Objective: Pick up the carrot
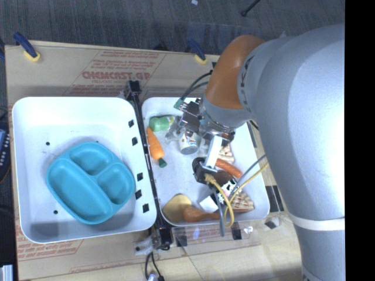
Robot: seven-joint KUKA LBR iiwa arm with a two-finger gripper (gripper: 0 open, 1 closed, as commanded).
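While the small orange carrot with its green stub (155, 147) lies by the right white bin's (255, 157) left wall, the two-finger gripper (186, 134) hovers beside it, its state unclear.

Arm (293, 98) hides right bin (153, 107) far corner (upper right); food beneath wrist indistinct.

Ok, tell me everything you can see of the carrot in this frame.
The carrot is a small orange toy, plastic by its look, tapered, with a dark green tip at its lower end. It lies flat in the right bin, along the left wall, pointing up and down the view. A green item sits just above it. The gripper is to its right, apart from it.
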